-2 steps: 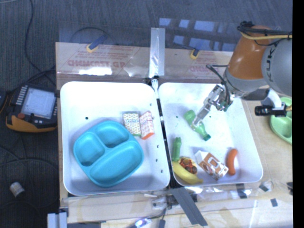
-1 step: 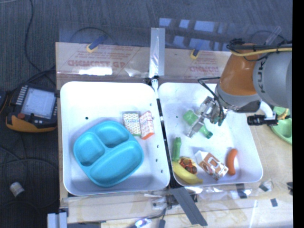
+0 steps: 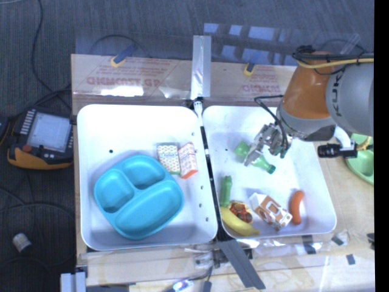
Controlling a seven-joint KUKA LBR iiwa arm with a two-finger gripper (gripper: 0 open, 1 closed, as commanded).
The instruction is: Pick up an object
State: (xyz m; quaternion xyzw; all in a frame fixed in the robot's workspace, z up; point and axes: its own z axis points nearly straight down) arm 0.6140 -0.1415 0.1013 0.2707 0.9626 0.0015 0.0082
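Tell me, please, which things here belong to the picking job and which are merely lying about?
In play:
pincer
green bottle beneath it
right bin

Lying about:
blue divided plate
two small cartons
banana
sausage
handheld controller on the floor

— What colours are in the left white bin (image 3: pixel 91 132)?

— A sky-blue plastic divided plate (image 3: pixel 138 194) near its front edge, and beside that two small cartons: one white with a speckled multicolour print (image 3: pixel 168 157), one white with an orange-red end (image 3: pixel 188 160).

— And the right white bin (image 3: pixel 316 218)?

— A pale green plastic bottle (image 3: pixel 255 157) mid-bin. Along the front edge: a dark green pod-like piece (image 3: pixel 226 189), a yellow banana (image 3: pixel 238 224) with a red, dark-spotted thing (image 3: pixel 241 211) on it, an orange-and-white patterned carton (image 3: pixel 271 212), an orange-red sausage shape (image 3: pixel 296 207).

— The arm (image 3: pixel 328 96)?

— Grey, with an orange band.
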